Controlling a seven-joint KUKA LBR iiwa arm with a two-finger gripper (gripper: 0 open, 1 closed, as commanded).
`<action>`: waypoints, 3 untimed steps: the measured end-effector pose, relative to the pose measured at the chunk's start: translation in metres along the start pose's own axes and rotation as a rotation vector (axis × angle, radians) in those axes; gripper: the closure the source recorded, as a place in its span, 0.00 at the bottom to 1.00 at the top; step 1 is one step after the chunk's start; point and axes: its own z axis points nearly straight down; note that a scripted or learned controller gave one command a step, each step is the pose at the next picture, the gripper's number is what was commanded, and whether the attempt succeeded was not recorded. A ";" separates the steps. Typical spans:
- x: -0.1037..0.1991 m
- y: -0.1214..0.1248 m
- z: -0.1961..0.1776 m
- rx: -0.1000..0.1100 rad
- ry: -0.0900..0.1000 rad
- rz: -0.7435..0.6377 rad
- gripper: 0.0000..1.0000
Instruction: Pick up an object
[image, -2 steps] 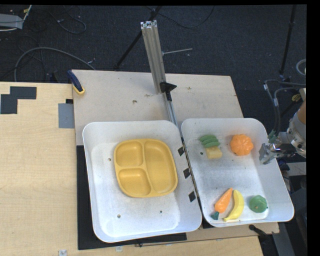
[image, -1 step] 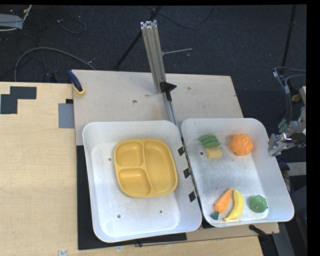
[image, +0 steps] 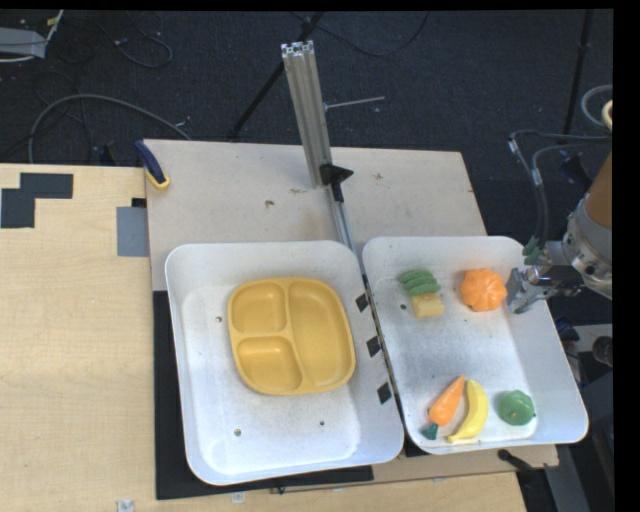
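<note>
The tool (image: 524, 290) hung low at the right bin's (image: 560, 370) edge, just beside the orange (image: 483, 289), probably lining up for it; its state was unclear.

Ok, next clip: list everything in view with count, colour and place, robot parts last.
bins: 2, white, side by side on the bench
divided plate: 1, yellow, left bin
orange: 1, orange, right bin, far side
green and yellow piece: 1, right bin, left of the orange
carrot: 1, orange, right bin, near side
banana: 1, yellow, against the carrot
green fruit: 1, right bin, near right corner
metal post: 1, grey, behind the bins
gripper: 1, right bin's right edge, beside the orange
</note>
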 end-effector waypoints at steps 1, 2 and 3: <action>0.051 -0.006 -0.001 0.001 0.000 0.000 1.00; 0.108 -0.003 0.017 0.003 0.000 -0.001 1.00; 0.161 -0.016 0.021 0.003 0.000 -0.001 1.00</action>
